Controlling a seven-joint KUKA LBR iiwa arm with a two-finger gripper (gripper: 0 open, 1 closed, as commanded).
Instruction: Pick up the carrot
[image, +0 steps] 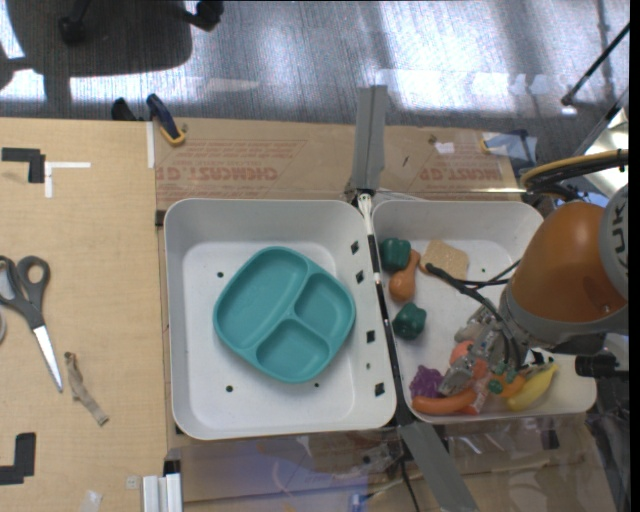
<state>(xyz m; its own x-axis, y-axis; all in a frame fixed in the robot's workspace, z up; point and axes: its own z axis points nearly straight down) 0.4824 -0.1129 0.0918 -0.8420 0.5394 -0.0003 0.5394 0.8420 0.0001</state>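
The carrot (403, 283), a short orange body with a dark green leafy top, lies against the left wall of the right bin (500, 228). My gripper (474, 366) is down low in the front of that bin, right of and nearer the camera than the carrot and apart from it. It sits among a small pile of toy food, over a long orange-red piece (445, 404). The orange wrist band (570, 270) hides the bin's right side.
Around the gripper lie a purple bunch (428, 380), a yellow banana (536, 386) and a green piece (409, 320). A tan slice (447, 258) lies at the back. The left bin (190, 330) holds a teal divided plate (285, 313). Scissors (35, 310) lie on the bench at left.
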